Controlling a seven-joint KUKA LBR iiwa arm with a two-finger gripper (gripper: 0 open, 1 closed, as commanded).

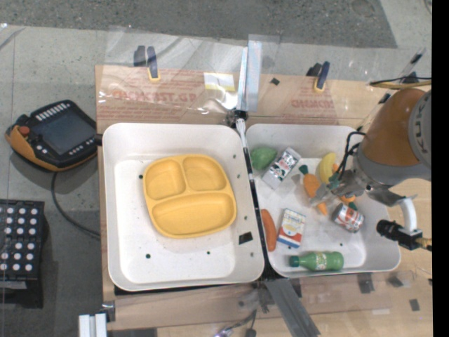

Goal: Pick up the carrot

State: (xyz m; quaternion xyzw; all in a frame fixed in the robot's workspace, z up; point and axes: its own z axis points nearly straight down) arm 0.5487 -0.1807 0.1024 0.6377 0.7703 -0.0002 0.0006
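The carrot sits crowded: banana behind, carton left, can near, seemingly touching nothing; open floor lies toward the box.

My gripper fingers too small, cluttered to tell. Carrot lower end hidden beside them. My arm cut off at right edge.

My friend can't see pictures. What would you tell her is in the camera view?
A grey and orange robot arm reaches from the right, its gripper low over a small carrot in the right white bin. That bin also holds a green bottle, a can, a banana and small cartons. The left bin holds a yellow divided plate.
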